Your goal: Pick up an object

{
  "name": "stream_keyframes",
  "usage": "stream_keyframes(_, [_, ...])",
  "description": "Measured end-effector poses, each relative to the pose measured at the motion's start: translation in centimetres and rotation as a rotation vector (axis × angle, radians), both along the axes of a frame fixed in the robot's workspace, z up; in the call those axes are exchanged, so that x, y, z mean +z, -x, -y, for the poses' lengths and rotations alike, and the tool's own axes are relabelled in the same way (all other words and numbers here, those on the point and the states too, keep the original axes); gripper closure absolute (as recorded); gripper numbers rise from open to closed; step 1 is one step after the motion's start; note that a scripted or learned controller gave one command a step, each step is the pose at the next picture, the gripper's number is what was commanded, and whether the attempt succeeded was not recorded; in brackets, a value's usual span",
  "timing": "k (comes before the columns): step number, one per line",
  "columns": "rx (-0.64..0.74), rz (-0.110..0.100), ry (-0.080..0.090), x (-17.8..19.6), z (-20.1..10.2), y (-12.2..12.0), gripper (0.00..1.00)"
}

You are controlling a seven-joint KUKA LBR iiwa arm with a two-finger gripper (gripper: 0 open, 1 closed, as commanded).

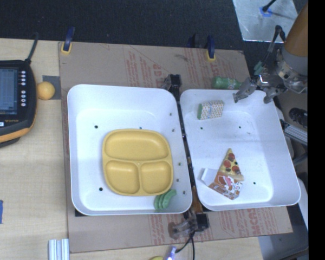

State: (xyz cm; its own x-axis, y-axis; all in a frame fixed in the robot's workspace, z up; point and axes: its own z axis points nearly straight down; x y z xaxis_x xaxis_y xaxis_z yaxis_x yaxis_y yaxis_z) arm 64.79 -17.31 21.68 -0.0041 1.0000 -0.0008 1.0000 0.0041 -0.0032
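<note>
1. The arm comes in from the right, and its hand (255, 89) is hanging over the far right corner of the right bin (292, 161), right about at the rim. The two fingers are spread apart with nothing between them, so it's open and not gripping anything.

2. Stuff in the right bin: a small speckled block with a green end (210, 110) lying near the far edge, a bit left of the hand and apart from it. Then toward the near side there's a toy pizza slice (229, 168) sitting on top of a small printed card or packet (223, 184), the two touching and overlapping. Both are well away from the hand.

3. The left bin (81, 145) has a yellow divided plate (136, 161) in the middle, three sections, lying flat. Down at the near right corner of that bin there's a small green thing (164, 200), just beside the plate's corner. Too small for me to say what it is.

4. There's another little green object (225, 83) outside the bins, on the cardboard just past the far rim of the right bin, to the left of the hand.

5. Both bins sit side by side on a sheet of brown cardboard (124, 64) clamped to the bench (21, 199). Off to the left on the bench is a control pad with a screen (8, 104), and a yellow ball (45, 90) just beside it.
</note>
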Motion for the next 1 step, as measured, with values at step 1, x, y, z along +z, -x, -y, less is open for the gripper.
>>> stream_keyframes(1, [0.000,-0.003,0.000,-7.43,3.78,7.79,0.00])
